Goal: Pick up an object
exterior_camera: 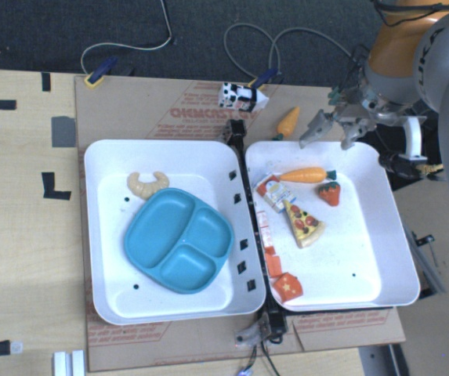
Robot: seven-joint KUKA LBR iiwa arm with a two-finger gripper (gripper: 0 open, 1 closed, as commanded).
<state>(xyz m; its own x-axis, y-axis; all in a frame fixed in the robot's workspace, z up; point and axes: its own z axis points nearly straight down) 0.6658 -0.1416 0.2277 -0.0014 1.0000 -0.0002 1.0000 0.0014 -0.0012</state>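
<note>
Nearest the camera, at the front of the right bin [396, 284], lay a small red block with a star [287, 287], touching the bin's left wall. Behind it in that same bin sat a toy pizza slice [304, 225], a small printed packet [273, 194], a toy carrot [306, 175] and a toy strawberry [331, 193] just right of the carrot's leaf end. Left of that bin, the other white bin [99, 210] held a blue divided plate [179, 240] with a pale croissant-shaped toy [146, 182] just behind it. Beyond the right bin's back rim, on the cardboard, rested a second small orange toy [287, 121], possibly another carrot, and a black-and-white cow-patterned piece [238, 95].

The gripper [330, 129] hung over the right bin's back rim, above and well behind the carrot, its two fingers spread apart with nothing between them. No object had been taken yet; any of the toys would have served, the carrot and strawberry being closest.

The risk as I judged it: a descent from that spot could have struck the rim itself, and the carrot, round and smooth, might have rolled out of a pinch made off-centre.
</note>
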